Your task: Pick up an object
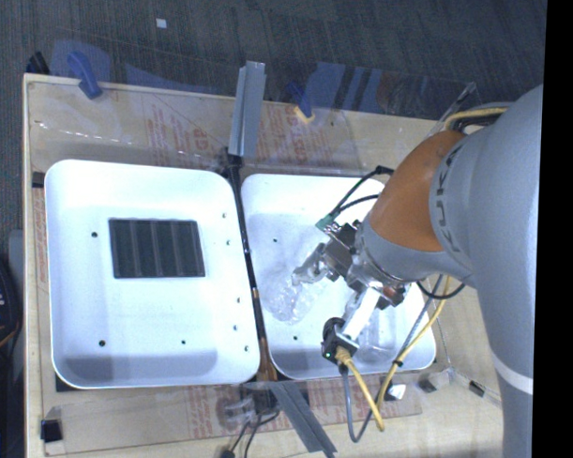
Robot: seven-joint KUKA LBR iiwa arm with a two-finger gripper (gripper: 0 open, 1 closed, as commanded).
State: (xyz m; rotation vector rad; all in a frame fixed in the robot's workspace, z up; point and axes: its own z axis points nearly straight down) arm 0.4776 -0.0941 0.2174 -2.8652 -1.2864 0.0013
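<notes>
Grey metal gripper (313, 267) of the arm (475, 211) hangs low over the right bin (269, 199), its tip pointing toward the divider between the two bins. Whether its jaws are wide or narrow cannot be told; the wrist body covers them from above. Just below and to the left of the gripper tip lies a clear, crumpled plastic object (286, 298), resting on the floor of the right bin near that bin's left wall. The object appears to lie apart from the gripper or barely at its tip; contact cannot be confirmed. A white bracket with a small green-lit module (337, 345) projects from the wrist toward the right bin's front rim. Yellow and black cables (409, 345) loop from the wrist over the right bin's front right corner. An orange band (409, 204) circles the arm above the wrist, over the right bin's right half. Left of the right bin sits the left bin (72, 197), with a dark grey ribbed rectangular block (157, 248) on its floor. Both bins rest on a wooden bench (131, 124).
</notes>
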